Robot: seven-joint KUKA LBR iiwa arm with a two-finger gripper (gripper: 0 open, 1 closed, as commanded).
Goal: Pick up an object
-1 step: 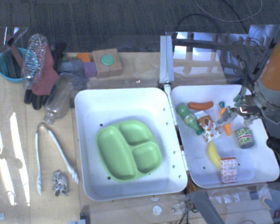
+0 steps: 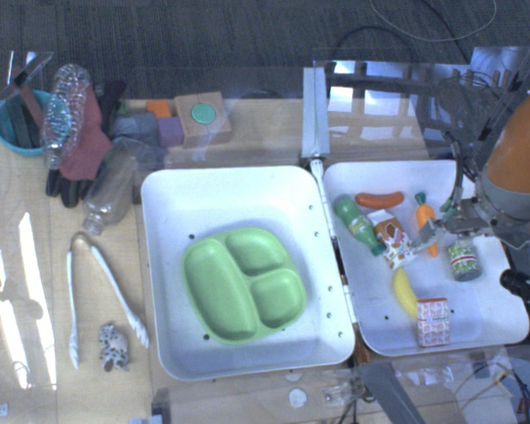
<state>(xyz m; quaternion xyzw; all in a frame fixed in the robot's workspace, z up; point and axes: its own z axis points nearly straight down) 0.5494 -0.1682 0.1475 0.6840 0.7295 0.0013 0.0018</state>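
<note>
The right white bin (image 2: 514, 326) holds several small items. A green bottle (image 2: 356, 222) lies at its left, with a red sausage (image 2: 380, 199) behind it. A small printed carton (image 2: 392, 240) sits mid-bin, and a carrot (image 2: 423, 212) is near the back. A green-labelled can (image 2: 463, 262) stands at mid-right. A yellow banana (image 2: 404, 291) and a pink patterned box (image 2: 433, 320) lie at the front. My gripper (image 2: 443, 226) hangs low between the carrot and the can, right of the carton. Nothing visibly sits in it.
The left white bin (image 2: 175, 346) holds a green divided tray (image 2: 242, 281). On the bench to the left lie white tongs (image 2: 108, 288), a clear bottle (image 2: 111, 189), gloves, a brush and a teal bowl (image 2: 13, 123). Blocks (image 2: 201, 116) sit behind the left bin.
</note>
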